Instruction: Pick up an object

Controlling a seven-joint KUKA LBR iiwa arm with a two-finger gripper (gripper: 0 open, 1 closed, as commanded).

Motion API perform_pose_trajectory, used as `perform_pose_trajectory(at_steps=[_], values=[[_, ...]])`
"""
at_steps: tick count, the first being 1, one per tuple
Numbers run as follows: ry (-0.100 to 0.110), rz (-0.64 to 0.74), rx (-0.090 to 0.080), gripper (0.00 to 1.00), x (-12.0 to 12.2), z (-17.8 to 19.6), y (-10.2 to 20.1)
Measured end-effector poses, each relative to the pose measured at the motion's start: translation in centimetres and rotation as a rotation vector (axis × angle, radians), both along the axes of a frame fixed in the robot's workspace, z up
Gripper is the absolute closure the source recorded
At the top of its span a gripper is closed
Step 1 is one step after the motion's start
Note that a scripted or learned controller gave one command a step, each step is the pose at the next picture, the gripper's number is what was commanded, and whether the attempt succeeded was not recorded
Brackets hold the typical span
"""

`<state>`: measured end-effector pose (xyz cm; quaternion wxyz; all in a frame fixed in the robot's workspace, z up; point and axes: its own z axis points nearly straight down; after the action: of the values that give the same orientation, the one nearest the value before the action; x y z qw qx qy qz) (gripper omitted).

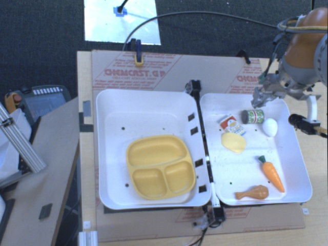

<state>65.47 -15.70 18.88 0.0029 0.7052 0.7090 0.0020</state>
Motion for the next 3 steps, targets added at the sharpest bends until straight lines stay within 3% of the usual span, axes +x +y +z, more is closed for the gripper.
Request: perform_pose_trajectory(at_steps=[1, 2, 3], values=[[-0.001, 0.001, 0.000, 1.00, 0.5, 4.9, 0.8], [0.003, 0.000, 0.000, 1.00, 0.6, 6.3, 0.8], [0.005, 0.004, 0.002, 1.00, -0.5, 6.9, 6.3]])
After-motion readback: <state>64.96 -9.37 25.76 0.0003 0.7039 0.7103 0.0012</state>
